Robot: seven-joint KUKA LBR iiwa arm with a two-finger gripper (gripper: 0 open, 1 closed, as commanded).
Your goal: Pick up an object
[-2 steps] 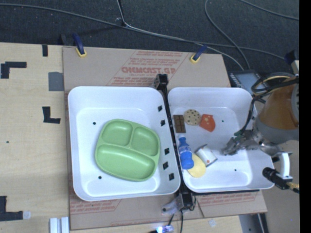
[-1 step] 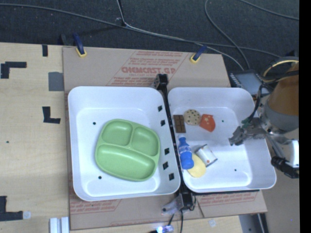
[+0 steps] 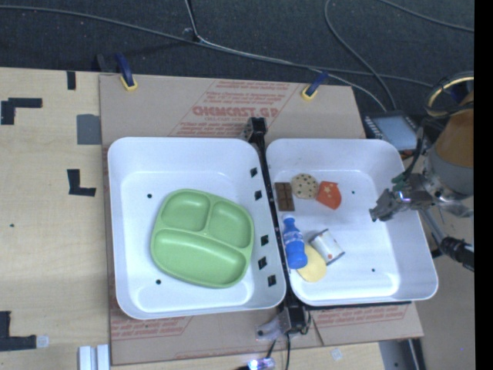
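Note:
The right bin (image 3: 370, 284) holds several small objects: a brown chocolate bar (image 3: 284, 196), a round cookie (image 3: 305, 184), an orange-red wedge (image 3: 330, 195), a blue bottle (image 3: 293, 242), a small white can (image 3: 328, 246) and a yellow disc (image 3: 313, 268). My gripper (image 3: 383, 209) hovers over the right side of that bin, to the right of the orange wedge and apart from every object. Nothing shows between its fingers.
The left bin (image 3: 131, 168) holds a green divided plate (image 3: 203, 237). A black divider (image 3: 266, 206) runs between the bins. The bins rest on a cardboard sheet (image 3: 231, 106) held by two clamps. Cables cross the dark floor behind.

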